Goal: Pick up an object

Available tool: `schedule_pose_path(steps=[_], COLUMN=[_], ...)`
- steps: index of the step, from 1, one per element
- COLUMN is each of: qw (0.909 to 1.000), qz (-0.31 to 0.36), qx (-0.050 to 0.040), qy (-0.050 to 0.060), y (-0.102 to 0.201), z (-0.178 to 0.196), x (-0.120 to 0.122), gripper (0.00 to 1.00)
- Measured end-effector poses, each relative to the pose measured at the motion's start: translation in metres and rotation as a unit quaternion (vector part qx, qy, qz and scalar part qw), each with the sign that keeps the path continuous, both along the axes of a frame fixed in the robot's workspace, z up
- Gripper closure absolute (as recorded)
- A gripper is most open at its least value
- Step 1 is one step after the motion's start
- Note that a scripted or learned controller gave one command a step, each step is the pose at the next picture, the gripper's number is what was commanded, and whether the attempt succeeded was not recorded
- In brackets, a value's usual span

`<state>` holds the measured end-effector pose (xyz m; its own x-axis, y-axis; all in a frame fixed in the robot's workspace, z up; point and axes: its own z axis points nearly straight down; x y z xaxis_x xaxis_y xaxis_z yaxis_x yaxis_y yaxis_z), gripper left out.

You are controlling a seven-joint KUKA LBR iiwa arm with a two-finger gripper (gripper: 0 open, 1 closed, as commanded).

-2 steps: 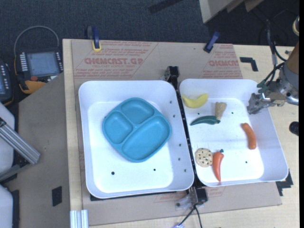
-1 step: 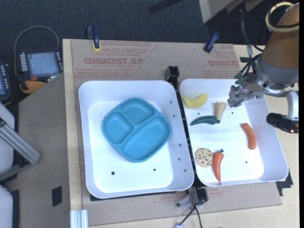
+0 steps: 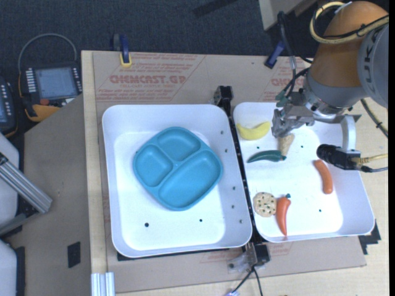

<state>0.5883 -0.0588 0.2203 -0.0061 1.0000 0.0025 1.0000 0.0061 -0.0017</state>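
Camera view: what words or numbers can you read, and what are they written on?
"CHEMCAST GP", red, repeated in rows on the brown board under the white bins; only the largest line reads, and its ending is unsure.
The small screen at far left: too blurred to read.

Right bin (image 3: pixel 355 217) is crowded: banana (image 3: pixel 253 130), green pepper (image 3: pixel 266 157), cookie (image 3: pixel 264 204), carrot (image 3: pixel 282 213), sausage (image 3: pixel 324 176). Open floor lies between carrot and sausage.

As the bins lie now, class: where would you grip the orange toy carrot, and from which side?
Grip the orange toy carrot across its thicker upper half, coming straight down from above. It lies flat, nearly lengthwise up the right-hand white bin; the round speckled cookie crowds its left, so set the pincer below that.
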Motion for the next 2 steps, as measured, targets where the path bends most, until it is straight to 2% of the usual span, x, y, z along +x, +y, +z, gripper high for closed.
schedule_pose_path(steps=[1, 2], qw=[1.0000, 1.0000], qz=[0.000, 0.000], qx=[-0.0005, 0.0000], qy=[-0.003, -0.002], y=[0.046, 0.108], z=[0.008, 0.007], x=[0.018, 0.035], gripper=[1.00, 1.00])
